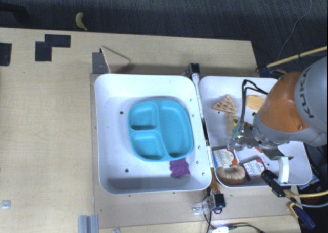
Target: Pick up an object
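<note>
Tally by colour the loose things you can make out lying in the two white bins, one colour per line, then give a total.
Blue: 1, the divided tray
Purple: 1, the small block
Tan: 2, the waffle wedge and the ring-shaped bun
Total: 4. More items lie under the arm, too hidden to count.

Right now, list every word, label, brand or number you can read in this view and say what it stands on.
"KU": partial dark lettering on the grey arm, cut off at the picture's edge.
Printed packets in the right bin: markings too small and blurred to read.
Blue tray, purple object: no text.
</note>
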`<action>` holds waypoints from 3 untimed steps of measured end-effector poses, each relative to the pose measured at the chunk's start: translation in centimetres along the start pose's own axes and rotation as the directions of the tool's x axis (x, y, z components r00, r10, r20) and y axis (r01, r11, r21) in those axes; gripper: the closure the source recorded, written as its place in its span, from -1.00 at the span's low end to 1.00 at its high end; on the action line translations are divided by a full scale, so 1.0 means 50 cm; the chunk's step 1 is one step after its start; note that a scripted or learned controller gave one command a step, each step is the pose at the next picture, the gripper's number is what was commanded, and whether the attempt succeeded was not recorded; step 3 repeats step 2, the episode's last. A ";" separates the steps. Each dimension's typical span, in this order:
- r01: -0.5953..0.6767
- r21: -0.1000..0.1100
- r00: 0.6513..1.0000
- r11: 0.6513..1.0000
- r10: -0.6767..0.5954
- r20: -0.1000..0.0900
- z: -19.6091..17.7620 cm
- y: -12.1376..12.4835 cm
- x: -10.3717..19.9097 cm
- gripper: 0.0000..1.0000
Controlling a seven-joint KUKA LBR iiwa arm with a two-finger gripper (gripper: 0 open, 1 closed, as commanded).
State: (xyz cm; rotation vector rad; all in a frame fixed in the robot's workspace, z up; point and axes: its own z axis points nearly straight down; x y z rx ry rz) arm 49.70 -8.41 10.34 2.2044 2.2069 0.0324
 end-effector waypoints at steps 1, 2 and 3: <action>0.004 0.014 1.000 1.000 -0.004 0.003 0.029 0.113 -0.098 1.00; 0.006 0.024 1.000 1.000 -0.006 -0.002 -0.263 0.226 0.068 1.00; 0.006 0.024 1.000 1.000 -0.006 -0.002 -0.263 0.226 0.068 1.00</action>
